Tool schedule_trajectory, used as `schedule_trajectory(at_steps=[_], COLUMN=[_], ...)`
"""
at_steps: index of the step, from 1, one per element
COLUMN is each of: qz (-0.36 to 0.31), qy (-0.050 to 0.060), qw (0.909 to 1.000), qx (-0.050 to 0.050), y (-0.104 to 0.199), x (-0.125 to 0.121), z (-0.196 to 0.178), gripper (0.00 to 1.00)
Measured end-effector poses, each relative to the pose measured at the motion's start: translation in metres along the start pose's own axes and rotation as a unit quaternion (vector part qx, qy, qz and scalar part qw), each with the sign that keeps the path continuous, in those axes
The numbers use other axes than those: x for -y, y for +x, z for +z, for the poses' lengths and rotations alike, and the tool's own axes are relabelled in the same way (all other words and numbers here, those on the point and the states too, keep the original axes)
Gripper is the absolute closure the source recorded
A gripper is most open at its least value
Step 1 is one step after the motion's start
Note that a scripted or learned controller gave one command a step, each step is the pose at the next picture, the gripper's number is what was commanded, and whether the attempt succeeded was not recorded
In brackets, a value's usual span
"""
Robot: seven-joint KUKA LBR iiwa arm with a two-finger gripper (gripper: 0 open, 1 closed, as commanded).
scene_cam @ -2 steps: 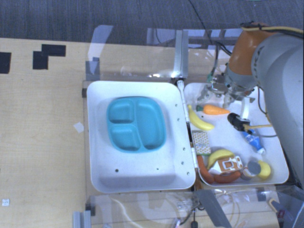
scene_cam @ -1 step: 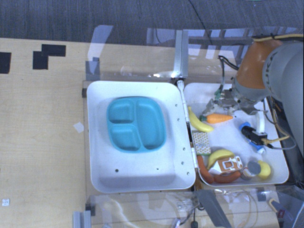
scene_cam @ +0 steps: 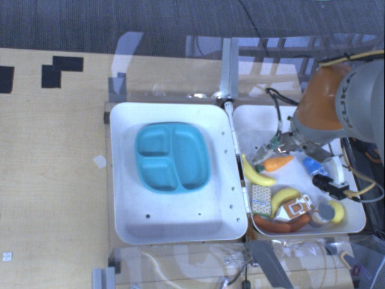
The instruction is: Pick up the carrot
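Hovering at the carrot (scene_cam: 278, 162) in the right bin (scene_cam: 252, 120), the gripper (scene_cam: 272, 148): we cannot tell its state; the adjacent banana (scene_cam: 255, 173) risks a misgrasp.

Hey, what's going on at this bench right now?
A grey robot arm reaches into the right bin, going for the carrot. Its gripper is down right at the carrot's upper left end, though a firm hold is not clear. The carrot lies among a banana, a sausage and other small items. The left bin holds a blue divided plate.
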State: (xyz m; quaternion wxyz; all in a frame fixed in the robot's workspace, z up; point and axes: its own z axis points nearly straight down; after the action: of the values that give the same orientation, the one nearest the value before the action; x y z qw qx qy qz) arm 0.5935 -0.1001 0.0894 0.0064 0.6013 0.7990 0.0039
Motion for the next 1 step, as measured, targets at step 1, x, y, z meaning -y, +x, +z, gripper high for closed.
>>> schedule_trajectory(at_steps=[1], qz=[-0.182], qy=[-0.001], qw=[0.9833], qx=[0.002], y=[-0.0057], x=[0.0537], z=[-0.0019], gripper=[0.00])
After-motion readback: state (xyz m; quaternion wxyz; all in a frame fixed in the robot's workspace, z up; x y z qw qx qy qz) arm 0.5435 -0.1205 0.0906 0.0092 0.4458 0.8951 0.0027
